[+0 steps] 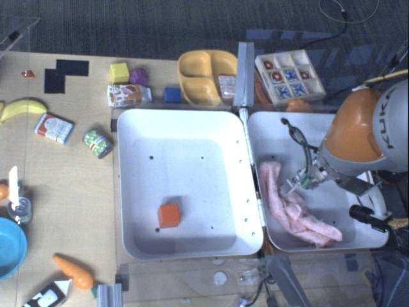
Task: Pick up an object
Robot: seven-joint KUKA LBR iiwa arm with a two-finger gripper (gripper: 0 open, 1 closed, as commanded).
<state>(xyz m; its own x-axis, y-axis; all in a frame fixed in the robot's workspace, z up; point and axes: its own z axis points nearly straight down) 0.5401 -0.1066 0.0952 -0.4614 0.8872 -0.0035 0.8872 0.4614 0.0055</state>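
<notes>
I see the claw [299, 183] low in the right bin [319, 123], right at the upper edge of the pink cloth [291, 210] that lies crumpled along that bin's left side; from this angle I cannot tell its state. An orange block [169, 215] sits alone in the left bin [179, 123]. A banana [22, 109] and a carrot [73, 271] lie on the surface [64, 190].

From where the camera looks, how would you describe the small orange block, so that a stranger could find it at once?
Start at the two white bins side by side and take the left bin, the one away from the arm. The orange block lies on its floor, near the front left corner. It is small, cube-like and hard-edged, while the right bin holds a soft pink cloth.
</notes>
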